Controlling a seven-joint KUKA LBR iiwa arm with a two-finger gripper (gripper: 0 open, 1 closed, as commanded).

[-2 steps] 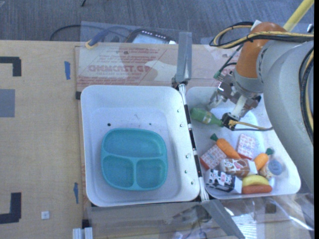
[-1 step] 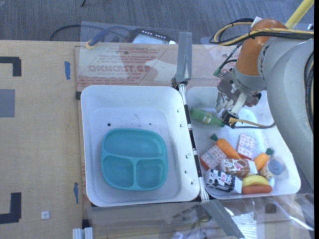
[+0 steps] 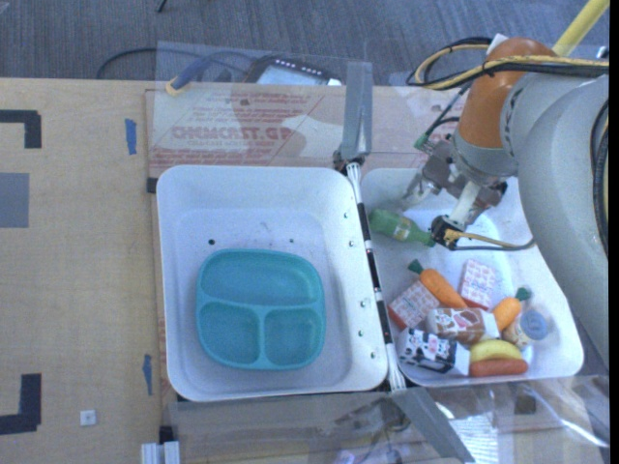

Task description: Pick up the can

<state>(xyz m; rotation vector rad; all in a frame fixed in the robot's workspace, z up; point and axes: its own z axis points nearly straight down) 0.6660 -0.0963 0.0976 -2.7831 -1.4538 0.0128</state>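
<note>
The pincer (image 3: 447, 201) hangs over the far part of the right bin (image 3: 566, 341), just beside a green bottle (image 3: 398, 226); whether it is wide or narrow I cannot tell. What looks like the can (image 3: 533, 327) lies at the bin's near right among toy food. A teal tray (image 3: 259, 309) sits in the left bin (image 3: 251, 187).

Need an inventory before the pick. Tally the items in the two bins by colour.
Teal: 1, plate
Green: 1, bottle
Orange: 2, carrots
Blue-topped: 1, can
Yellow: 1, banana
Other small packets and toys: too jumbled to count
Total counted: 6
</note>
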